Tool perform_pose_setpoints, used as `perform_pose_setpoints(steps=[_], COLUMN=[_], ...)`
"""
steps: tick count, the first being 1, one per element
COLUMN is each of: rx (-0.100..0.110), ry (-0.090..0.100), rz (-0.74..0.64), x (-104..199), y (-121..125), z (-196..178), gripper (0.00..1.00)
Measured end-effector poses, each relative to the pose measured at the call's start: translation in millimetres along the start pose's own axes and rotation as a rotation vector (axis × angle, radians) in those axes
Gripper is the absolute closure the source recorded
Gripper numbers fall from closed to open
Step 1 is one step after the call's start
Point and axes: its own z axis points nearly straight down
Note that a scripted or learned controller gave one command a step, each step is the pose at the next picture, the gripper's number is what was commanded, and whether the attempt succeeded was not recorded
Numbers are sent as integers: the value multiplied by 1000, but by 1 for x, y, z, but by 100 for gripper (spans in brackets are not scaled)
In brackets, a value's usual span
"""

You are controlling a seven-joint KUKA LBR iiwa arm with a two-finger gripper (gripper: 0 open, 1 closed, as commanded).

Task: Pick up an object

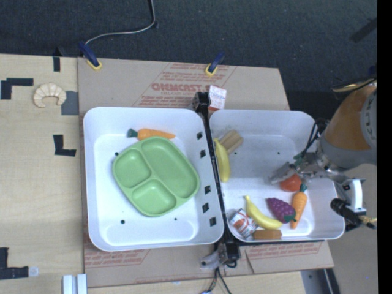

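Currently the hand (pixel 289 175) is positioned low inside the right bin (pixel 263 122), near that bin's right side, with the grey arm (pixel 352 130) entering from the right. Whether the hand is released or clenched cannot be determined; its tip is too small and blurred. A red rounded object (pixel 291 183) lies directly under and touching the hand's tip, but nothing confirms a grasp on it.

Just right of the red object, an orange carrot (pixel 299 206) lies lengthwise toward the bin's near wall. Beside the carrot is a purple grape cluster (pixel 281 209), and left of that a yellow banana (pixel 261 213) lies diagonally. A red-and-white can (pixel 242 222) rests in the near left corner of the same bin, with a tan cylindrical item (pixel 266 234) along the near wall. Against the dividing wall lies a second yellow banana (pixel 222 162), with a tan wooden block (pixel 230 141) at its upper end.

The left bin (pixel 98 164) holds a green divided plate (pixel 155 175) and, behind it, a second carrot (pixel 153 134). Both bins sit on a cardboard sheet (pixel 177 84) on the worktop (pixel 30 182). A croissant (pixel 49 94) lies on the worktop, well apart to the left.
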Motion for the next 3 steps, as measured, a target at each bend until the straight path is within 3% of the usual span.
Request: perform_pose_setpoints(steps=[1,2,3], rx=[0,1,0], ry=[1,2,1], rz=[-1,-2,-2], x=[1,72,147], y=[0,93,84], z=[-9,-13,-94], gripper=[100,100,100])
